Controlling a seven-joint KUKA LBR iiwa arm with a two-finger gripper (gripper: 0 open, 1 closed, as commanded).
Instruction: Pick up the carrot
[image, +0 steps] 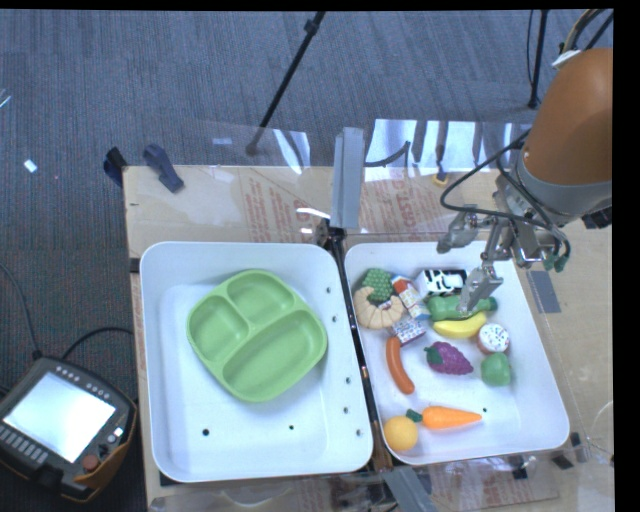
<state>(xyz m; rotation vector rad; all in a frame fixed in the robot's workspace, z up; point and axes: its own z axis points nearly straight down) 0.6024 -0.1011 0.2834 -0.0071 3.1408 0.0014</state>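
Note:
The carrot (450, 418), orange with a green stub at its left end, lies flat near the front of the right bin (548, 405). Just left of it sits a yellow-orange round fruit (400, 433). My gripper (478, 292) hangs over the back of the same bin, above a green vegetable (452, 307) and a banana (460, 326). It is well behind the carrot and apart from it. Nothing visible is held in it.
Several toy foods crowd the right bin: a sausage (399, 364), purple grapes (449, 358), a green fruit (496, 369), a bagel (380, 311), broccoli (375, 282), a black-and-white carton (443, 280). The left bin (160, 300) holds a green divided plate (257, 334).

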